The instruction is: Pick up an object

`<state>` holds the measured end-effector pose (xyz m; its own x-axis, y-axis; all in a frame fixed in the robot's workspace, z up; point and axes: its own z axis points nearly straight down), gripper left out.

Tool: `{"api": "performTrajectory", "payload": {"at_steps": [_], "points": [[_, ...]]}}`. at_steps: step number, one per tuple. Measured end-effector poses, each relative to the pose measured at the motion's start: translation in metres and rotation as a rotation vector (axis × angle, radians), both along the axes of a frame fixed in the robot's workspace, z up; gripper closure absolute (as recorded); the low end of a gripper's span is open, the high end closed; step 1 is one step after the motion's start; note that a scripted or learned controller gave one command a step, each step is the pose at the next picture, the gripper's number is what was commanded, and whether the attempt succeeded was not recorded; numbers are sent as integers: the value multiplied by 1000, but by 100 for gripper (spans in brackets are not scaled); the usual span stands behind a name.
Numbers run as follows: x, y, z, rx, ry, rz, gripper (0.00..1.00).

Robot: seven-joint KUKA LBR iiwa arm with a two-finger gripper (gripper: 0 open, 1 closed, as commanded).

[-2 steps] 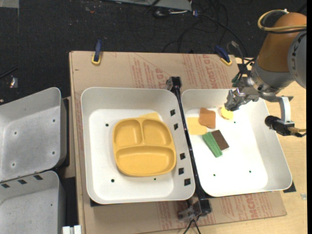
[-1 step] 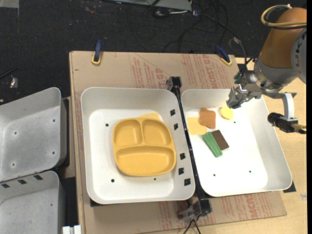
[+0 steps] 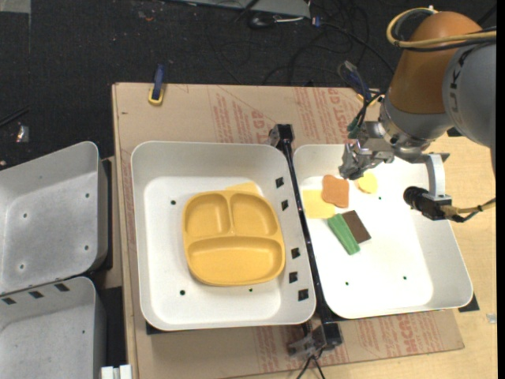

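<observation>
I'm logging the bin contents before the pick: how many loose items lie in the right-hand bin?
5, clustered upper left: orange piece, pale yellow flat piece, small yellow round piece, green block, dark brown block touching it. The gripper may hide more.

I have one fixed camera, mounted above the bench and tilted down at a slant. It sits far enough back to take in both shallow white plastic bins [image 3: 154, 235] side by side, the brown board under them [image 3: 237, 105], and dark floor with cables along the top. The grey arm with its orange band [image 3: 430, 61] enters from my right. A grey metal tray [image 3: 47, 204] lies at my left edge.
</observation>
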<state>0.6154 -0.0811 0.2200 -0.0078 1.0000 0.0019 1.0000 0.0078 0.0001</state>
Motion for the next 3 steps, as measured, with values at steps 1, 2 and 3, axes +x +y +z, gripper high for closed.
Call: {"api": "performTrajectory", "payload": {"at_steps": [1, 2, 3], "points": [[-6, 57, 10, 0, 0, 1, 100], [-10, 113, 13, 0, 0, 1, 100], [-17, 167, 13, -1, 2, 0, 100]]}}
